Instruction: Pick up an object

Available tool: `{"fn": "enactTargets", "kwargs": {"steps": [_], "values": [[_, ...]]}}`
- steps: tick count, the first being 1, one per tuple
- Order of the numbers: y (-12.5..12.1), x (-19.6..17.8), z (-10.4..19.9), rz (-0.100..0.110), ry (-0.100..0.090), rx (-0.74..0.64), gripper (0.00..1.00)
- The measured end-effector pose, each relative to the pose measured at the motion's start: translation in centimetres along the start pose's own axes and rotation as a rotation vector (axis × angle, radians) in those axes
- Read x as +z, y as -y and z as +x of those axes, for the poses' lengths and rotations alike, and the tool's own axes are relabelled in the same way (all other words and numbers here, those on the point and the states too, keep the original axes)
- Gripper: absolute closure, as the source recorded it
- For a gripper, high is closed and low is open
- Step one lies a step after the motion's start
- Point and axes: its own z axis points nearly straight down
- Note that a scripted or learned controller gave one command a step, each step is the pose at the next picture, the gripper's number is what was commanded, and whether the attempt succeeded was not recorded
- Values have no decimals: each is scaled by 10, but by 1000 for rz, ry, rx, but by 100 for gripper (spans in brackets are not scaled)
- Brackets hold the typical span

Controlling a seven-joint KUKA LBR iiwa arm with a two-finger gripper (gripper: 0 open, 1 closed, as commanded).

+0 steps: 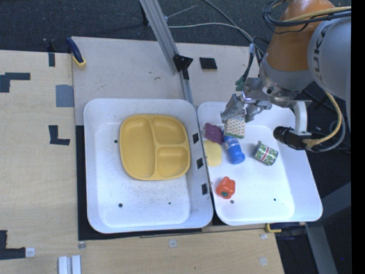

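The gripper (239, 110) is seen over the upper left part of the right bin (285, 207), with the arm (299, 39) reaching in from the right. A small pale speckled block (235, 128) sits directly beneath the fingertips, touching or nearly touching them; whether it is clamped between the fingers cannot be told, and the jaw opening is not resolved. The block's long axis cannot be judged with confidence. Just left of it a purple object (213, 133) is lying near the bin's left wall, and below that a pale yellow object (213, 153) rests against the same wall. A blue bottle-like object (233, 150) is located just below the speckled block, its long axis running from upper left to lower right. To its right, apart from it, a green-and-white can (265, 153) is lying on its side, its long axis tilted from upper left to lower right. An orange-red object with a green top (226, 188) is found lower in the bin, near the left wall, well apart from the can. The left bin (102, 210) is occupied by a yellow divided tray (154, 147) with three compartments, set flat in the upper centre; nothing is seen in its compartments.
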Motion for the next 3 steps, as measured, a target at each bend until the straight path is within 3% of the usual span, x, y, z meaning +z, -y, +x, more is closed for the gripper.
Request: {"fn": "enactTargets", "kwargs": {"steps": [1, 3], "values": [[21, -1, 43, -1, 1, 1, 100], [56, 32, 144, 1, 1, 0, 100]]}}
